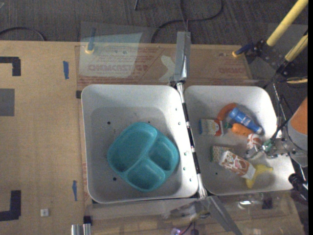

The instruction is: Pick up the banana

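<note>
little of the banana (258, 174) is showing: a yellow piece is lying near the front right corner of the right bin (208, 102), and a small carton (235, 163) is lying across its upper part, touching it and hiding how long it really is. just above and to the right, the gripper (266, 149) is hanging low over the bin, near the banana but apart from it, with nothing visibly between its tips (whether it is spread or closed i cannot tell, the metal is too small and blurred). further up the bin, a blue bottle (246, 120), an orange piece (240, 129) and a small packet (209, 127) are crowding together, well apart from the banana. in the left bin (95, 102) a teal divided plate (143, 155) is sitting alone.

the likeliest failure, as i am judging it, is closing on the carton instead of the banana, since the two are overlapping. a descent close to the bin wall could also be nudging the banana into the corner, leaving no room around it.
</note>
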Tool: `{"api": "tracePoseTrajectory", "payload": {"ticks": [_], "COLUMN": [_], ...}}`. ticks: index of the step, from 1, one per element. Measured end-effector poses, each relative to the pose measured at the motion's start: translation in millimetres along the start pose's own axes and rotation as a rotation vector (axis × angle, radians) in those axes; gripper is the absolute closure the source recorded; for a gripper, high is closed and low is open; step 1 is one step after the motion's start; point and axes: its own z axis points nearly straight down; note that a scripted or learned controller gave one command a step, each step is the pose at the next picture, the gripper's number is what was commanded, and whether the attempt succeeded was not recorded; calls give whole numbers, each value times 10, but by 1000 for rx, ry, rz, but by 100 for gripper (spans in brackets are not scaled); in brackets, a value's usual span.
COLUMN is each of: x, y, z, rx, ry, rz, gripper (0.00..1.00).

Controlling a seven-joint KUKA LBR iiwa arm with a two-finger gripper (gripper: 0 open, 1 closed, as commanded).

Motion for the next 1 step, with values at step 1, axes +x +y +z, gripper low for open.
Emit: {"api": "tracePoseTrajectory", "payload": {"ticks": [1], "x": [10], "y": [-15], "z": [89], "rx": [4], "ry": [6], "rz": [17], "gripper": [0]}}
